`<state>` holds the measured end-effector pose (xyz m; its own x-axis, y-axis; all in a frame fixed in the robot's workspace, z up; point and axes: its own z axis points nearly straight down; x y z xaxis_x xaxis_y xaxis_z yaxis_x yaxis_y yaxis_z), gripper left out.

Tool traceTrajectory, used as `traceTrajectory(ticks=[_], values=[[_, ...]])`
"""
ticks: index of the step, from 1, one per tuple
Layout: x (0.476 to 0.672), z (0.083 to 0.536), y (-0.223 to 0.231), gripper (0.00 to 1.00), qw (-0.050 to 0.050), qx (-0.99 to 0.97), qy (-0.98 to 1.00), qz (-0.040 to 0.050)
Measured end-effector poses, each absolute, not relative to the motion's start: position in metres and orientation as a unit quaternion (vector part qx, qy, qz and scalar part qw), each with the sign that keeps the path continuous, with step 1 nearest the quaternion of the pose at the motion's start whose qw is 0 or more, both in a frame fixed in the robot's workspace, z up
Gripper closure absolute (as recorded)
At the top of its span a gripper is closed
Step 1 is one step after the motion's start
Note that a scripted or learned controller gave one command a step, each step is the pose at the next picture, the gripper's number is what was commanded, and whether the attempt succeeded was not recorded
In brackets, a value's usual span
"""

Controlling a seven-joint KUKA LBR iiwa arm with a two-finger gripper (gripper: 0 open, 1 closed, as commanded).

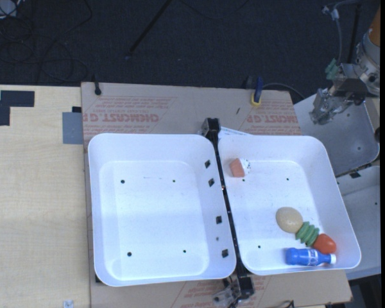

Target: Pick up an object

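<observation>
Objects in right bin [321, 153] — blue bottle [309, 256], red-green toy [316, 238], beige egg [289, 219] well below gripper [324, 108], orange block [237, 167] down-left of it, gripper outside the bin over the desk — open or closed, cannot tell

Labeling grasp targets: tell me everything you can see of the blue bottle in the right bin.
The blue bottle is small, looks like plastic, with a white cap at its right end and a pale patch on its side. It lies on its side, roughly parallel to the near wall of the right bin, in the near right corner. Its cap end sits just below the red-orange piece, close to or touching it. The gripper is far off, outside the bin.
</observation>
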<state>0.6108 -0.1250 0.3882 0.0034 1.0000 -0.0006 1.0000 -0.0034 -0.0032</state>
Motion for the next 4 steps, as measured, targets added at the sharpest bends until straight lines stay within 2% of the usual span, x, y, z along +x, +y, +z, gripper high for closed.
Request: traceTrajectory(ticks=[1, 2, 3, 4], values=[[0.595, 0.394, -0.166, 1.00, 0.001, -0.708, -0.706, 0.0012], [0.549, 0.339, -0.216, 1.00, 0.003, -0.709, -0.705, 0.0026], [0.475, 0.308, -0.213, 1.00, 0.004, -0.708, -0.706, 0.0019], [0.475, 0.231, -0.212, 1.00, 0.004, -0.707, -0.707, 0.0019]])
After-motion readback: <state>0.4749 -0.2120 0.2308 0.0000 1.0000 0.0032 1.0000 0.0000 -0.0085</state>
